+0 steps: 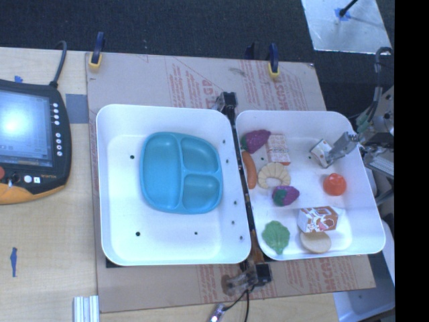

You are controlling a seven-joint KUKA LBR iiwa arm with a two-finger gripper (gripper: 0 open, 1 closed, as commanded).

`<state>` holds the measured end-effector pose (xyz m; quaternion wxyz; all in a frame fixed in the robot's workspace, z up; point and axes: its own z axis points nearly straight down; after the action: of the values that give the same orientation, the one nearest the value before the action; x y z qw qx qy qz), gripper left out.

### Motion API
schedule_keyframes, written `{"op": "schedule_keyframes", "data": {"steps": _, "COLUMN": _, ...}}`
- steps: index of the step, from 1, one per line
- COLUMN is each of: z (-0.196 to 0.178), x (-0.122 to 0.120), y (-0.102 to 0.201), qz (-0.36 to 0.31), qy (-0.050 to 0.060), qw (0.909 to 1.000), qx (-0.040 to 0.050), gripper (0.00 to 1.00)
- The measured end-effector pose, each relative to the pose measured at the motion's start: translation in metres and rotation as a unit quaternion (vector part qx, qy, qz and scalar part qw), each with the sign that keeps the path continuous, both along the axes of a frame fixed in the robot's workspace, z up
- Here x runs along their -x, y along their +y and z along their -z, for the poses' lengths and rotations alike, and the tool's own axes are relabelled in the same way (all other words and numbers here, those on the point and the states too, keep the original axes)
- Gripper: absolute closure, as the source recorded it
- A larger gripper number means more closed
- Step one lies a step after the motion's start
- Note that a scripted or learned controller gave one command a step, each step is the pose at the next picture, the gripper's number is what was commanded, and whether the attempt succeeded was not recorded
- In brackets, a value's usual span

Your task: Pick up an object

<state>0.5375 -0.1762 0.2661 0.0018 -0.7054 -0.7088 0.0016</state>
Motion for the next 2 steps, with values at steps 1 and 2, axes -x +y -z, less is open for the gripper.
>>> {"op": "schedule_keyframes", "data": {"steps": 1, "z": 0.081, "x": 0.012, "y": 0.061, "qz": -0.001, "qy": 0.001, "qw": 1.0, "qx": 0.0, "gripper": 0.0}}
{"op": "schedule_keyframes", "data": {"steps": 2, "z": 0.175, "x": 0.016, "y": 0.073, "qz": 0.0, "qy": 0.001, "qw": 1.0, "qx": -0.0001, "gripper": 0.0}}
